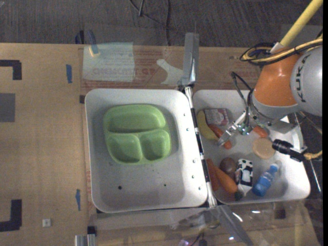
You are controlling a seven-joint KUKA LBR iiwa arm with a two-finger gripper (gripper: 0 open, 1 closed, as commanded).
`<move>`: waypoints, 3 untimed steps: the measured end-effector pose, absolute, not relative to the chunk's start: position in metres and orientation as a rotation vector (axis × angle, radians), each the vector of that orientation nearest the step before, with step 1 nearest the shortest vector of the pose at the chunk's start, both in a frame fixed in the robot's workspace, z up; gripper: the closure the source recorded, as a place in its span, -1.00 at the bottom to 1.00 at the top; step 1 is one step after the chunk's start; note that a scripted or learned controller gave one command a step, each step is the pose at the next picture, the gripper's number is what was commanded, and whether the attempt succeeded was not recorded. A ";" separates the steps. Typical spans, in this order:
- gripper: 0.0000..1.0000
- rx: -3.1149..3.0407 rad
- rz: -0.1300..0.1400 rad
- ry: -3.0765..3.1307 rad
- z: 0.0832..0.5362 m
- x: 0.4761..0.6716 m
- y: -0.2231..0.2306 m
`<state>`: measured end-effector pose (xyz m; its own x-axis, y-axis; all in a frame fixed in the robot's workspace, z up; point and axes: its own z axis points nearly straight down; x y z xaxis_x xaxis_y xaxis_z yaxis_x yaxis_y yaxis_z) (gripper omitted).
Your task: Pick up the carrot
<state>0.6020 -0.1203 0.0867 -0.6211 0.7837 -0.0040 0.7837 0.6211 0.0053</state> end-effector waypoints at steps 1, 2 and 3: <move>-1.00 1.517 -0.006 2.761 0.085 0.663 -0.128; -1.00 1.468 0.002 2.773 0.086 0.580 -0.150; -1.00 1.460 0.002 2.780 0.095 0.530 -0.099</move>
